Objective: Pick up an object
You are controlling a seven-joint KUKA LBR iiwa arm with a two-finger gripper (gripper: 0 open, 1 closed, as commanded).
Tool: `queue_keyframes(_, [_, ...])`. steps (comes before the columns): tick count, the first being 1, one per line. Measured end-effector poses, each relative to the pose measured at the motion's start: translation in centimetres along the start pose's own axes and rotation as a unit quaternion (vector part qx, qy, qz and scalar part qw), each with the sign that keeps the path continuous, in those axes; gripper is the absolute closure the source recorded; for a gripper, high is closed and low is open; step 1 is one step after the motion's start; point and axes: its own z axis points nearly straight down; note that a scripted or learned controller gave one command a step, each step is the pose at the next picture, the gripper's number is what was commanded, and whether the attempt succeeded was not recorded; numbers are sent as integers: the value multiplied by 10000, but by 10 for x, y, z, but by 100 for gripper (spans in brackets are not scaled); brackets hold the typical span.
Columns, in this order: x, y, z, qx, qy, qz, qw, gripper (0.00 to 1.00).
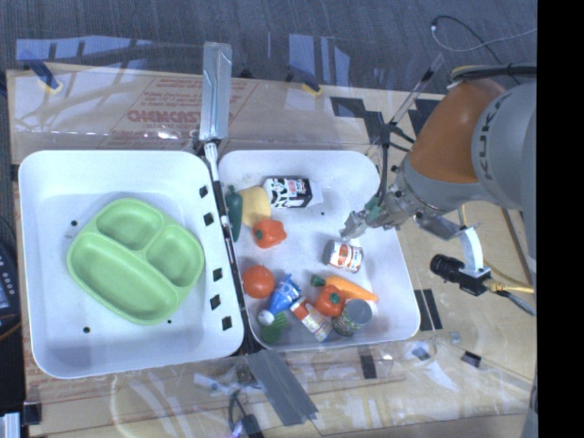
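Note:
The right bin (388,272) holds several small items. Among them are a red-and-white can (346,257) on its side, a black-and-white carton (288,192), a yellow piece (255,203), a green pepper (234,213) and an orange-red pepper (268,234). A red tomato (258,281), a blue bottle (281,297), a carrot (352,288) and a grey tin (355,316) lie toward the front. My gripper (359,225) hangs low over the bin's right side, just above and behind the red-and-white can. Nothing shows in its grasp.
The left bin (46,208) carries a green divided plate (135,260). A metal divider strip (215,99) rises between the bins at the back. The grey arm with its orange band (452,144) reaches in from the right, and a black fitting (456,272) sits beside the right bin.

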Motion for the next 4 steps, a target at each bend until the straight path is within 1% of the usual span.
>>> queue_keyframes(1, [0,0,0,1,0,-2,10000,0])
queue_keyframes(2, [8,-56,76,-56,-11,162,9999,0])
queue_keyframes(3, [53,3,38,-8,0,484,9988,0])
queue_keyframes(4, [23,-16,82,-12,6,382,9993,0])
